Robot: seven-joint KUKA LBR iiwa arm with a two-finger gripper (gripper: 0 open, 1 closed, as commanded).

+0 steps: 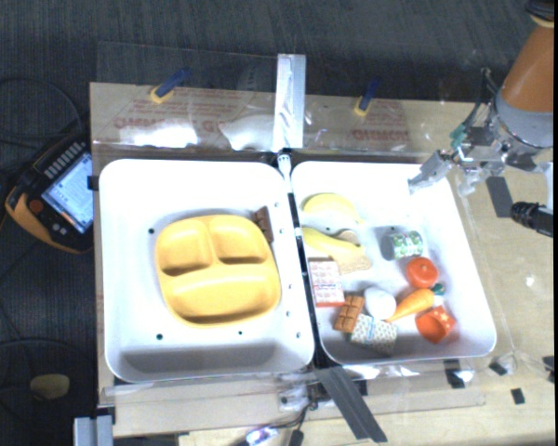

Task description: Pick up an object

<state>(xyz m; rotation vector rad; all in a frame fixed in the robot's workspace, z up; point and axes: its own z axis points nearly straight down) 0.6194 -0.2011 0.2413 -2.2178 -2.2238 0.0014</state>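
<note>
At the bench's centre: two shallow white bins side by side, the left bin [121, 249] and the right bin [474, 277], meeting along a middle divider.
Left bin contents: a yellow sectioned tray [218, 266] lying flat in the middle, with a small brown piece [263, 221] touching its 1 o'clock corner.
Right bin, 11 o'clock part: a pale yellow rounded piece [325, 210], and just below it a yellow wedge-shaped piece [327, 242] resting on a tan slice [355, 260].
Right bin, centre: a small green-and-white can [405, 243] lying on its side, with a red tomato [422, 271] at its 5 o'clock.
Right bin, 7 o'clock part: a red-and-white packet [325, 282] beside the divider, a brown waffle-like block [349, 312] below it, a white egg-like ball [380, 303], and a patterned pale block [374, 332] next to the waffle-like block.
Right bin, 5 o'clock part: an orange carrot [411, 305] lying at a slant beside the ball, and a red pepper-like piece [434, 323] just below the carrot's thick end.
Arm: grey with an orange band [532, 72], reaching in from 3 o'clock of the view.
Gripper [434, 169]: above the right bin's 1 o'clock corner, well apart from the toys below.
Jaws: cannot tell whether open or closed; nothing seen between them.
Outside the bins: a handheld control pendant [63, 193] with a lit screen at 9 o'clock, and clear plastic sheeting [214, 110] with two yellow clamps [169, 85] at 12 o'clock.
</note>
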